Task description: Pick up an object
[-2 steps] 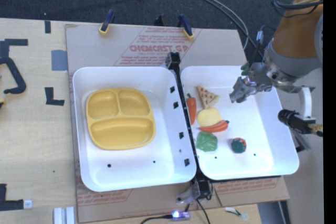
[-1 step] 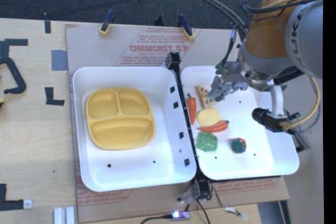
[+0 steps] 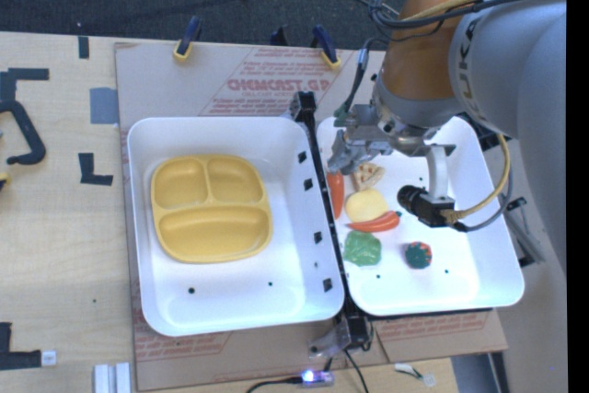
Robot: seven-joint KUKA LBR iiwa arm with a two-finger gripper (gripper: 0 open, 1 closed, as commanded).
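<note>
My gripper [image 3: 348, 154] hangs over the upper left part of the right bin [image 3: 479, 285], just above a cluster of toy foods. Below it lie an orange carrot [image 3: 337, 194] along the bin's left wall, a tan wedge-shaped piece [image 3: 370, 173], a pale yellow piece [image 3: 365, 203] and a red-orange pepper [image 3: 377, 221]. Lower down sit a green leafy toy [image 3: 363, 248] and a small dark green and red object [image 3: 418, 255]. The arm's wrist hides the fingers' tips and nothing shows between them.
The left bin [image 3: 184, 308] holds a yellow divided tray [image 3: 212, 207]. A black divider with clips [image 3: 317, 198] runs between the two bins. A black cable and fitting [image 3: 428, 205] hangs from the arm over the right bin.
</note>
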